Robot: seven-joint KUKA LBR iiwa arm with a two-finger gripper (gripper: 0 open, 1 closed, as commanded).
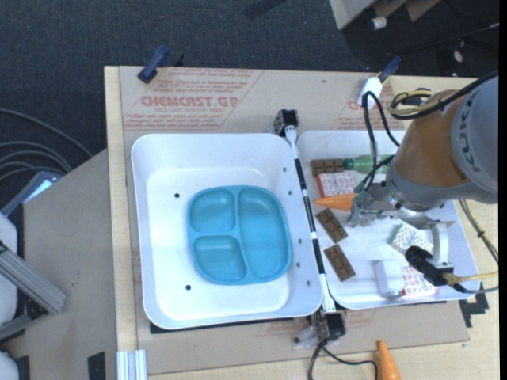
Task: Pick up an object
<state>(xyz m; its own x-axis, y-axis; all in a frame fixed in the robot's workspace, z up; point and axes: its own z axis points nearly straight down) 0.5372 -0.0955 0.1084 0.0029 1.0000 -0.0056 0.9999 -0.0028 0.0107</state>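
The right bin holds several small items: an orange carrot, a red and white packet, three brown bars, a green item, a patterned packet and a grey piece. My gripper reaches down into this bin from the right. It sits just right of the carrot's thick end and above the middle brown bar. The wrist hides what lies under it.
The left bin holds a blue divided plate. A ridge with black clips separates the two bins. The grey and orange arm covers the right bin's far right part. Cables trail near the back edge.
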